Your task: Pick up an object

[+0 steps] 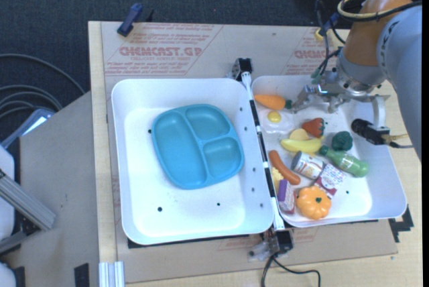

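My gripper (320,95) hangs over the back part of the right bin (385,202), just above a red pepper (313,126) and to the right of an orange carrot (270,102). Below these lie a yellow banana (301,144), a green broccoli (342,141), a green bottle (346,162), a sausage (284,167), a small can (307,164) and an orange pumpkin (314,203). I see nothing hanging from the gripper.
The left bin (134,205) holds a blue divided plate (198,145). A black clamp (243,67) sits where the bins meet at the back. The arm's grey body with its orange band (375,24) rises at the right.
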Controlling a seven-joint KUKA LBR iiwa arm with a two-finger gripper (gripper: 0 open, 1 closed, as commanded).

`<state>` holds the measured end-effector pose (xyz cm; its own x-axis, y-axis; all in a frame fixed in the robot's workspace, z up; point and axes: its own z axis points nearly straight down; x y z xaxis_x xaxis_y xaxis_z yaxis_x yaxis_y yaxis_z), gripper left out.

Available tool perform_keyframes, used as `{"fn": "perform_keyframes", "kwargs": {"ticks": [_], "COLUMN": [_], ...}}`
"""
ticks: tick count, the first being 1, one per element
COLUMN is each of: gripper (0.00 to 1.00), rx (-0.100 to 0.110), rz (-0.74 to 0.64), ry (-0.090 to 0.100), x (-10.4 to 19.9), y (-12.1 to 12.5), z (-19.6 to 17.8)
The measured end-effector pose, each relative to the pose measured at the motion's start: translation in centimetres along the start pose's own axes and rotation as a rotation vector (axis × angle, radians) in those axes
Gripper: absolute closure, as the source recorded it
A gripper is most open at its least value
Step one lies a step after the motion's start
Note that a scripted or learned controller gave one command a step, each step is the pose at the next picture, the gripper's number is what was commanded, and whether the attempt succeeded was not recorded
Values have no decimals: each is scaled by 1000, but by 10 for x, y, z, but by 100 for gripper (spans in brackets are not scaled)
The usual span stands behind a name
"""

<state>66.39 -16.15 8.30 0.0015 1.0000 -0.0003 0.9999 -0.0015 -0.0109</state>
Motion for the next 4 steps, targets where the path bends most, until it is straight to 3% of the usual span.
{"fn": "perform_keyframes", "kwargs": {"ticks": [2,4], "gripper": [0,0], "rx": [-2,-3], "rz": [0,0], "ry": [0,0], "x": [-9,10], "y": [0,1], "z": [0,-1]}}
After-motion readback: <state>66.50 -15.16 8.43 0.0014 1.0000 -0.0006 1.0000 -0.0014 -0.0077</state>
